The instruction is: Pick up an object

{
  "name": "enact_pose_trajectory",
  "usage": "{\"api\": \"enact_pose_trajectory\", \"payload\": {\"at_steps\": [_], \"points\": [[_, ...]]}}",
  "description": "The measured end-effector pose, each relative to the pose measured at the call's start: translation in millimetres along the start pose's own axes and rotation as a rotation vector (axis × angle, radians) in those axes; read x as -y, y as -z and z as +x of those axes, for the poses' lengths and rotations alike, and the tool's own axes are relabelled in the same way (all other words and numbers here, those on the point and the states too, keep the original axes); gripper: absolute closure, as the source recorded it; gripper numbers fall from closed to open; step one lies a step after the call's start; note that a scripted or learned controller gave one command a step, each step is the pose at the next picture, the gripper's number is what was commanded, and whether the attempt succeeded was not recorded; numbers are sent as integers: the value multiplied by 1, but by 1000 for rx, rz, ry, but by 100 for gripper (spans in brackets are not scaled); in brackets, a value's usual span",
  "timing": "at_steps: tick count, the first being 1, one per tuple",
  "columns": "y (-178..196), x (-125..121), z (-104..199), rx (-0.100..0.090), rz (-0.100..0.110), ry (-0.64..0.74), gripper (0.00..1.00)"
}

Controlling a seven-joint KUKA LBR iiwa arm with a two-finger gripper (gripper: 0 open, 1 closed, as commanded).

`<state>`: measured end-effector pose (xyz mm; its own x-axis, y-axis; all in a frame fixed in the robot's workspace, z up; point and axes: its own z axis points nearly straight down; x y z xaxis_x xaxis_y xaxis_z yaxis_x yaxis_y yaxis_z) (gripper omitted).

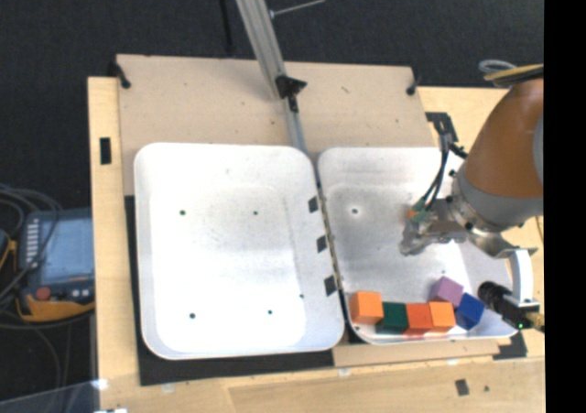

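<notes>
**Entry: gripper over right bin floor, blocks not yet reached**

My gripper (417, 239) hangs over bare floor in the middle of the right bin (366, 182). From this slanted view the tip is a grey blur and I cannot tell its state; nothing is visibly held in it.

Candidates all lie toward the near wall of this bin, below my tip in the view. Closest: the purple block (449, 289), down and slightly toward my arm's side. Just beyond it sits the blue block (470, 309). Along the wall runs a tight row: orange block (367, 305) at the far end from my arm, then green block (395, 316), then two more orange blocks (430, 316), touching or nearly so.

Judgement on doing this well:
- Purple looks like the best pick; it stands a little proud of the row.
- The row blocks are packed against each other and the wall, so a clean straddle looks doubtful.
- Descend vertically, centred, and confirm the hold before lifting.

The left bin (229, 246) lies well away across the divider.
</notes>
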<state>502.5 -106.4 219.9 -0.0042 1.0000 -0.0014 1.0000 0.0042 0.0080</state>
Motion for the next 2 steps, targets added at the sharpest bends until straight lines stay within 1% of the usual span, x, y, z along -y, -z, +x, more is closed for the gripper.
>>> {"api": "enact_pose_trajectory", "payload": {"at_steps": [1, 2], "points": [[54, -2, -1, 0, 0, 0, 100], [39, -1, 47, -2, 8, 2, 100]]}}
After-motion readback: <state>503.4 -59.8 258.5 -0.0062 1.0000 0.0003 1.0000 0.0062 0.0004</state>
